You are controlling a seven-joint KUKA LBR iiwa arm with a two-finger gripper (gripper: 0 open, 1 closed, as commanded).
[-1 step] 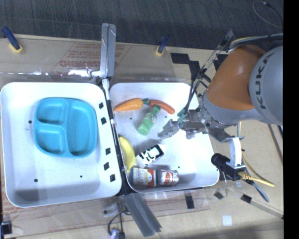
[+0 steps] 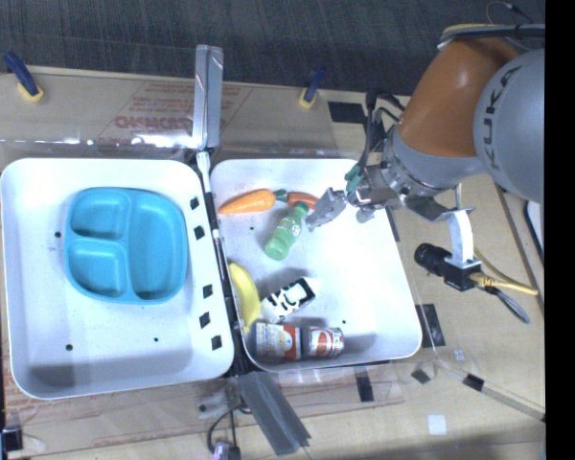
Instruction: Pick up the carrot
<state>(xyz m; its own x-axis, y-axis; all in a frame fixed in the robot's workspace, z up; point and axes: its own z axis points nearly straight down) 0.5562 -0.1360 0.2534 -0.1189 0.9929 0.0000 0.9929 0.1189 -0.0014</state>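
The orange carrot (image 2: 247, 200) lies in the right bin (image 2: 383, 286), near its back left corner, its green top pointing right. My gripper (image 2: 326, 209) hangs over the back middle of that bin, to the right of the carrot and apart from it. It looks open and holds nothing. A small orange-red piece (image 2: 304, 199) and a green bottle (image 2: 285, 233) lie between the gripper and the carrot.
In the right bin a banana (image 2: 245, 295) lies along the left wall, with a black-and-white item (image 2: 289, 296) beside it and a labelled bottle (image 2: 297, 341) at the front. The left bin (image 2: 29, 286) holds a blue divided plate (image 2: 126, 243).
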